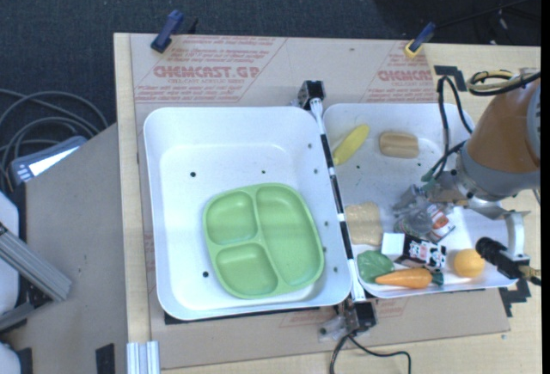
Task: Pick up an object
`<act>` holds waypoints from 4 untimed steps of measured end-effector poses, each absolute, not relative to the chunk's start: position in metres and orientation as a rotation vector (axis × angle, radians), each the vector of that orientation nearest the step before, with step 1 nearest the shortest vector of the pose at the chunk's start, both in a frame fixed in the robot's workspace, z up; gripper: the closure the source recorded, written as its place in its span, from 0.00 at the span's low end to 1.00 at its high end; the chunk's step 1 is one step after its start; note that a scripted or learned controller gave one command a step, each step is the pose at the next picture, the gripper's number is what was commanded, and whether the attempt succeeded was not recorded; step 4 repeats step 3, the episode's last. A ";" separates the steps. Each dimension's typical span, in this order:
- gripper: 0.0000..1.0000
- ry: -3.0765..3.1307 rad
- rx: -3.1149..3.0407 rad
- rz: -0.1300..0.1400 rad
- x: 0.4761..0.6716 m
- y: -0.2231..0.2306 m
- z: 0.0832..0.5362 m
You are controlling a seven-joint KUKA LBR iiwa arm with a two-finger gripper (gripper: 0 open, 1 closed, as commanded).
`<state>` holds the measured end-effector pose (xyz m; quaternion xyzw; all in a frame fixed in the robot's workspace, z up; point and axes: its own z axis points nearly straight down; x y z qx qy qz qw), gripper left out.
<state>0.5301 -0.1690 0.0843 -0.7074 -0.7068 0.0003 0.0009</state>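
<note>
My gripper (421, 211) is low in the right bin (378, 119), near its middle, and I cannot tell how it is set, because metal parts and shadow blur together there. Nothing is visibly held.

The things I could pick lie close around it. Just under it, toward the near rim, are a small white block (393, 242) and a black and white toy piece (427, 254), hard to read. Along the near rim lie a smooth orange carrot (404, 279), touching a green leaf-shaped piece (374, 264), and a round orange ball (467, 263) in the near right corner. A pale, rough bread slice (363, 223) lies against the left wall. Near the far rim, well apart from me, are a long yellow banana-like piece (351, 144) and a tan rounded loaf (399, 144); the floor between them and my gripper is open.

The left bin (172, 140) holds a matte green divided plate (262, 239) with three compartments, toward its near side. The two bins touch along a black strip (331, 174). My arm (507, 144) covers the right wall of the right bin.
</note>
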 end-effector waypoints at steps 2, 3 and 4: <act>1.00 -2.246 -2.250 -0.027 0.490 -0.174 0.101; 1.00 -2.223 -2.219 -0.001 0.506 -0.082 0.185; 1.00 -2.223 -2.219 -0.001 0.506 -0.082 0.185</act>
